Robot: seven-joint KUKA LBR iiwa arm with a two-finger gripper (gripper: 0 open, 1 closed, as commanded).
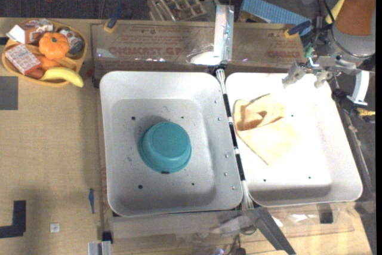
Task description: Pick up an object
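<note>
Hovering at upper right, the gripper (307, 76) has open, empty jaws; it should descend squarely over the tan cloth (265, 127) and pinch a raised fold.

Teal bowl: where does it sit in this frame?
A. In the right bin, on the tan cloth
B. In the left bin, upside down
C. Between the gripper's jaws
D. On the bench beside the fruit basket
B. The teal bowl rests base-up on the floor of the left bin, while the tan cloth lies alone in the right bin and the gripper hangs above that bin's far edge.
</note>
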